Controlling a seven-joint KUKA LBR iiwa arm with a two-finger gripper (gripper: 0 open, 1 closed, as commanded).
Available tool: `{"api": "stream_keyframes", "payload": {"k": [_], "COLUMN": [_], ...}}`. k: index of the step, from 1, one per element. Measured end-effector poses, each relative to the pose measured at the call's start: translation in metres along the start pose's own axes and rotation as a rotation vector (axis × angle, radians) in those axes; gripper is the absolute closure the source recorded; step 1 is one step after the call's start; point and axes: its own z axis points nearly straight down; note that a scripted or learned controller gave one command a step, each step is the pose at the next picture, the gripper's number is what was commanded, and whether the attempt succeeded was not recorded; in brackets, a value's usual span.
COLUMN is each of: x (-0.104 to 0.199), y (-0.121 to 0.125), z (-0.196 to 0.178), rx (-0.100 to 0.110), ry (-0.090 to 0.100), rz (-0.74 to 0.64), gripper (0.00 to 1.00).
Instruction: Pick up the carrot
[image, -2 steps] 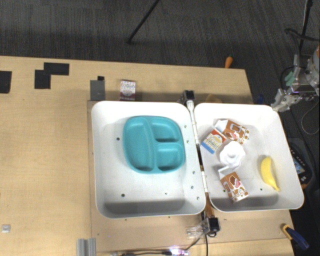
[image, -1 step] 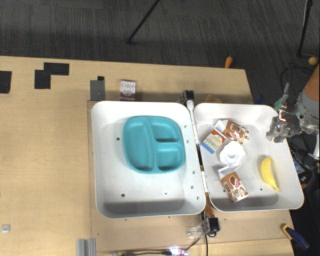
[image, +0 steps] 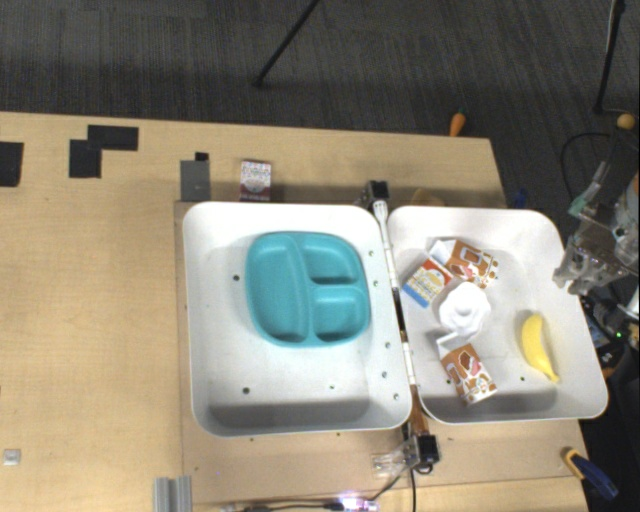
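My gripper (image: 583, 266) hangs at the far right, over the right rim of the right bin (image: 520, 222) and above the bin's contents. Nearest to it in that bin lies a yellow banana (image: 538, 346), below and to its left. A small orange thing (image: 457, 124) sits at the bench's back edge, outside the bins; it is too small to tell what it is.
The right bin also holds a white cup-like object (image: 465, 309), a brown-and-white carton (image: 468, 372) near the front, and two more cartons (image: 447, 270) toward the back. A teal divided plate (image: 305, 287) lies in the left bin (image: 215, 330).
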Motion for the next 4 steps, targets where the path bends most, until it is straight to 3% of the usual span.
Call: {"api": "stream_keyframes", "payload": {"k": [1,2,3,4], "x": [-0.022,-0.032,0.009,-0.024], "y": [-0.051,-0.043,-0.067,-0.037], "z": [0.008,-0.108,0.014,-0.045], "rx": [0.008,-0.006,0.012,0.001], "ry": [0.0,0.001,-0.001,0.0], "rz": [0.405,0.086,0.074,0.584], "gripper": [1.0,1.0,1.0,1.0]}}
